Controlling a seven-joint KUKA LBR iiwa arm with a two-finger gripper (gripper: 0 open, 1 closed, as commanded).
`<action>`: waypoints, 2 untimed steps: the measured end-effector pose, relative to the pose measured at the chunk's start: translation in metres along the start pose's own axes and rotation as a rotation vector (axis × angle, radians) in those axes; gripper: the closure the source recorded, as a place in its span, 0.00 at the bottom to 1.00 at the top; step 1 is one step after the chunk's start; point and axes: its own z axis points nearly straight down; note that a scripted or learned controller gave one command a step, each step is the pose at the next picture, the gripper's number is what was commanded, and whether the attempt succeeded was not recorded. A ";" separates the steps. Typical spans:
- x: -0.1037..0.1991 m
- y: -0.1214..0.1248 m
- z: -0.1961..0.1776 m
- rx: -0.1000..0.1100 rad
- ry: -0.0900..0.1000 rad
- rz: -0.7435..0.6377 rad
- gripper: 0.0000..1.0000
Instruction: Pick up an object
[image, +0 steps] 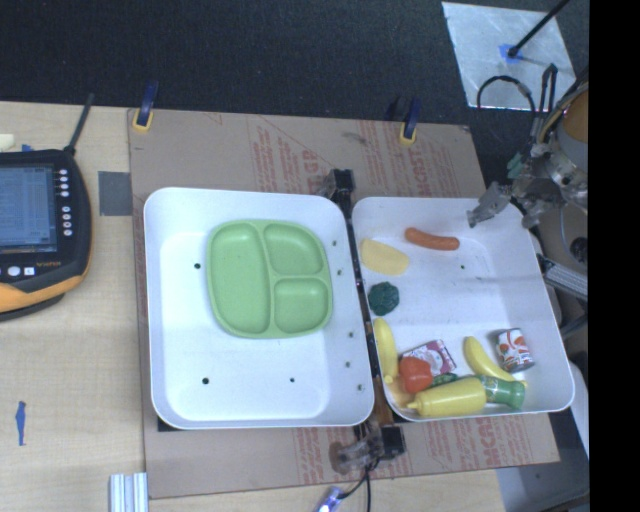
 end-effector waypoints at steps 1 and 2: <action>0.053 0.003 0.045 0.002 0.000 -0.002 0.00; 0.058 -0.088 0.014 0.001 -0.001 -0.001 0.00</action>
